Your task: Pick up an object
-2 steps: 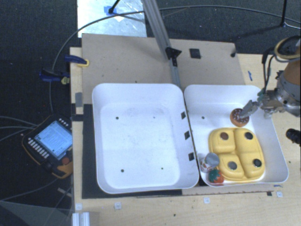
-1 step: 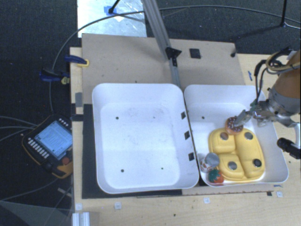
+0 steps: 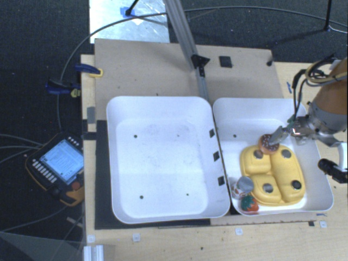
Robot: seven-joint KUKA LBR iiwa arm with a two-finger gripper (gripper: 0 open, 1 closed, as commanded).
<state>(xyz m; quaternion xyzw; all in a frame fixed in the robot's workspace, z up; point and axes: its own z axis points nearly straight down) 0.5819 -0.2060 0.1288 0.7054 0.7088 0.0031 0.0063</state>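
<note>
Reaching in from the right, gripper (image 3: 270,141) low over the right bin (image 3: 234,118), tip at a small brownish ring-like piece (image 3: 266,142) on the far-left corner of the yellow moulded block (image 3: 273,174); grip state impossible to tell — too small; block's bulk nearer, running near-right from the tip.

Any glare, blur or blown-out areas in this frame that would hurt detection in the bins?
Camera view: even overhead light, soft shadows; the two shallow white bins run near-saturated, so their inner relief barely reads. The shiny floor patch at the top glares. The yellow moulded plastic tray is fairly sharp; the small items at its left corner are too coarse to identify. The gripper looks slightly soft.
</note>
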